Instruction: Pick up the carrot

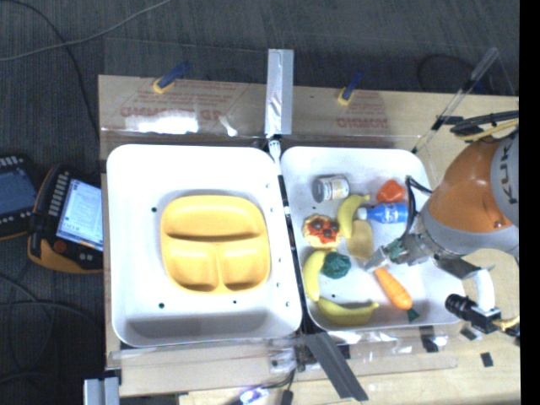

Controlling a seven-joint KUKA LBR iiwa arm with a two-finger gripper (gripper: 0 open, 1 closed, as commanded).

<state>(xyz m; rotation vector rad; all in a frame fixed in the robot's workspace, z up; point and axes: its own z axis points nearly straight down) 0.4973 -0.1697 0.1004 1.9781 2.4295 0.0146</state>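
A handheld control pendant (72, 226) with a lit screen lies on the dark floor at the far left, off the surface (194, 99). On the surface, the left white bin (126, 251) holds a yellow compartment tray (216, 241) near its middle. The right white bin (295, 226) is crowded: a yellow banana (314, 274) along its left wall, another banana (346, 310) near the front, a dark green piece (337, 265) between them, a small orange-and-red toy (321, 229), a metal can (331, 188) on its side, and a blue-and-white bottle (384, 215) with an orange item (390, 191) just behind it. The carrot (394, 288) lies slantwise in the right half of this bin, its green tip toward the front right. The end effector (398, 251) hangs just above the carrot's upper end; whether it is spread or closed cannot be told, and nothing is seen held in it.
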